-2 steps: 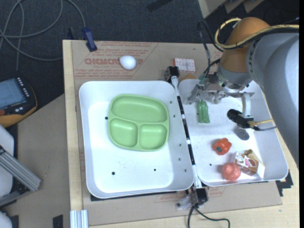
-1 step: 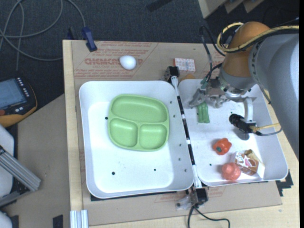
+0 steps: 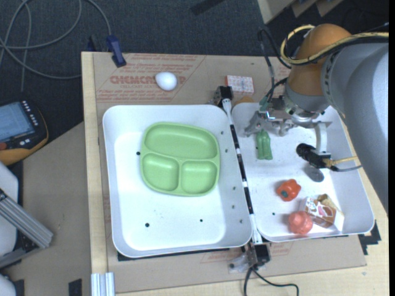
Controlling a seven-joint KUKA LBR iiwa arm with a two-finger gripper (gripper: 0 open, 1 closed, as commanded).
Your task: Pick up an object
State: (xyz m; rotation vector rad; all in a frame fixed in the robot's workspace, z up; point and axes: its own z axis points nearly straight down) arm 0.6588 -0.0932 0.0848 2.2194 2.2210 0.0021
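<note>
The tool (image 3: 264, 127) is seen low in the right white bin (image 3: 355, 193), directly over a small green block (image 3: 264, 147); its finger state cannot be told. A green three-compartment plate (image 3: 180, 159) is seated in the left bin (image 3: 123, 196).

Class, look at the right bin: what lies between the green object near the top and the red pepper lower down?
Nothing: between the green object and the red pepper, the camera view shows bare white bin floor.
</note>
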